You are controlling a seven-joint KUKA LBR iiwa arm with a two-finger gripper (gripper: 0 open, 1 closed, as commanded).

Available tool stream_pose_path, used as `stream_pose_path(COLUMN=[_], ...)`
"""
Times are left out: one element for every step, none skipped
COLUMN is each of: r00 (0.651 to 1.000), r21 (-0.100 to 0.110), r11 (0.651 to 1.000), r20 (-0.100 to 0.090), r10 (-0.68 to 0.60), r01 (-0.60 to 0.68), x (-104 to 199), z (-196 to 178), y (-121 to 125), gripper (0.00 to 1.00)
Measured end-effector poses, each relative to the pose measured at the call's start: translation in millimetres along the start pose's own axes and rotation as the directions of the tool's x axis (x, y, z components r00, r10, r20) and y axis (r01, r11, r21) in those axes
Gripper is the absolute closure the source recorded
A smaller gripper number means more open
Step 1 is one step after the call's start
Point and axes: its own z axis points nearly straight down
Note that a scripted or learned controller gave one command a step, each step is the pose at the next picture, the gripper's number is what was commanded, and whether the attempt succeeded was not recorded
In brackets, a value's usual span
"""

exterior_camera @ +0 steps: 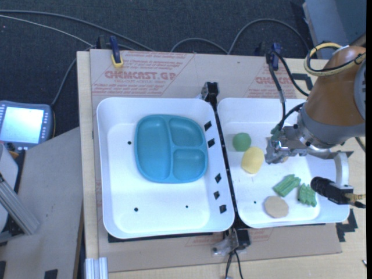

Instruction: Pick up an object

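Yellow lemon-shaped object (252, 160) lies in right bin (256, 115), just left of my gripper (274, 153), close but contact unclear. Green ball (242, 141) just above it. Can't tell gripper state. Blue tray (171, 148) in left bin (116, 173).

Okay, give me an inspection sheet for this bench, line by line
Surface: cardboard-covered bench bearing left white bin and right white bin.
Job's things: in the right bin, green ball, yellow rounded lump, two green leafy pieces, tan oval piece.
Clutter: blue three-compartment plastic tray in the left bin.
Grippers: gripper over the right bin, beside the yellow lump.
Cables: black cables on the floor.
Surroundings: dark carpet, pendant screen at left.
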Motion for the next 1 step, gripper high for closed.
stream_pose_path(r00=[1.000], r21=[-0.002], r11=[1.000], r20=[0.001], r10=[0.002], r01=[-0.002], x=[43.0], z=[-12.7], y=[28.1], gripper=[1.00])
